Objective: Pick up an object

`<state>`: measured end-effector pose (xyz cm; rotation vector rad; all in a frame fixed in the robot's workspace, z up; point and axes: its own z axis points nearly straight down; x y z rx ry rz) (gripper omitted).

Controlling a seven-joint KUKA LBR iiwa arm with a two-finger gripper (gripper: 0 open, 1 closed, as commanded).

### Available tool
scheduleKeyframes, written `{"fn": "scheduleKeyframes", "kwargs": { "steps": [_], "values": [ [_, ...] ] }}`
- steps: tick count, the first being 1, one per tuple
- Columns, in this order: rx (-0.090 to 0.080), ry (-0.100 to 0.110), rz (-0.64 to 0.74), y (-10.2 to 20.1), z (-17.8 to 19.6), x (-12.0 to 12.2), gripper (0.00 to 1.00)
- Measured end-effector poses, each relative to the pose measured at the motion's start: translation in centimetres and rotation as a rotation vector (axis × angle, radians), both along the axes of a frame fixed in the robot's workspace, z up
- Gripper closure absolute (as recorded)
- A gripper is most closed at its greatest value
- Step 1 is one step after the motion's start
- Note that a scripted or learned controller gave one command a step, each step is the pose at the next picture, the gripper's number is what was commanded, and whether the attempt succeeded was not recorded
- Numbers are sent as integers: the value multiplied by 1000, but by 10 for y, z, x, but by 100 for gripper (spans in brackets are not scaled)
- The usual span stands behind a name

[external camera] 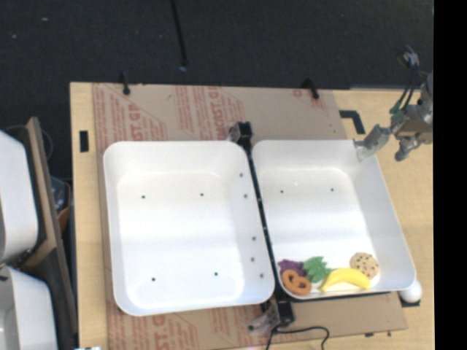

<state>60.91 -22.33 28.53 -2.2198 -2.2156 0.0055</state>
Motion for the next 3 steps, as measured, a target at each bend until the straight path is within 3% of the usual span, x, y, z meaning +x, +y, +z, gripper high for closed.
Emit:
{"fn": "scheduleKeyframes", "kwargs": {
  "steps": [1, 3],
  "values": [
    [-2, -7, 1, 0, 4, 1, 0],
    [-1, -3, 2, 4, -80, -1, 0]
  ]
}}
